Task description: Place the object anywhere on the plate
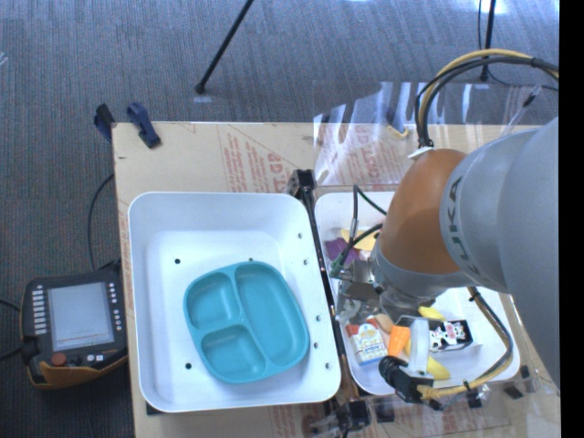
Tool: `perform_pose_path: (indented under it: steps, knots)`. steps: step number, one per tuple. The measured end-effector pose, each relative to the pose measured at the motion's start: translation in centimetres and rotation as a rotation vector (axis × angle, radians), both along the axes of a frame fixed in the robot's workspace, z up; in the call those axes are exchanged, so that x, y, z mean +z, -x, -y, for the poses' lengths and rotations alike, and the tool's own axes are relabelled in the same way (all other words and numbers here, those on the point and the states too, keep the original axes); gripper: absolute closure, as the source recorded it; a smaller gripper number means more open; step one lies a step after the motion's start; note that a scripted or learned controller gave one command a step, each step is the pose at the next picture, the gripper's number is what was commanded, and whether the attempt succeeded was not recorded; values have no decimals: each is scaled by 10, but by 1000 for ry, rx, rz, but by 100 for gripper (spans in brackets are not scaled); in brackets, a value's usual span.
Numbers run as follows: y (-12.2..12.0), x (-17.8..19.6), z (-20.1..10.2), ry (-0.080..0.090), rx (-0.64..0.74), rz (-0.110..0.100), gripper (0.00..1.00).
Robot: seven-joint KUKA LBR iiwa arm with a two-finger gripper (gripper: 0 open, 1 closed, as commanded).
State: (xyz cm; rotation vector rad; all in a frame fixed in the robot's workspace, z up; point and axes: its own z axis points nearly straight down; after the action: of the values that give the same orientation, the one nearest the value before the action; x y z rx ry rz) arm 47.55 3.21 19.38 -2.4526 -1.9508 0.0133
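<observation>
A blue three-compartment plate lies in the left white bin with nothing on it. My gripper reaches down into the left part of the right bin, mostly hidden under the grey and orange wrist. Around it lie several small objects: a red-and-white carton, an orange piece, a white cylinder, a black-and-white carton and a yellow item. Purple and yellow bits show just behind the gripper. What lies directly beneath it is hidden.
The raised rims of the two bins meet in a ridge between the gripper and the plate. A teach pendant sits left of the bench. Blue clamps grip the board's far left corner. Cables loop above the arm.
</observation>
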Motion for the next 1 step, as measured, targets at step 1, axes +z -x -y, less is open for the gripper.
perform_pose_path:
  steps: [1]
  knots:
    - [1,5,-71,0,12,4,100]
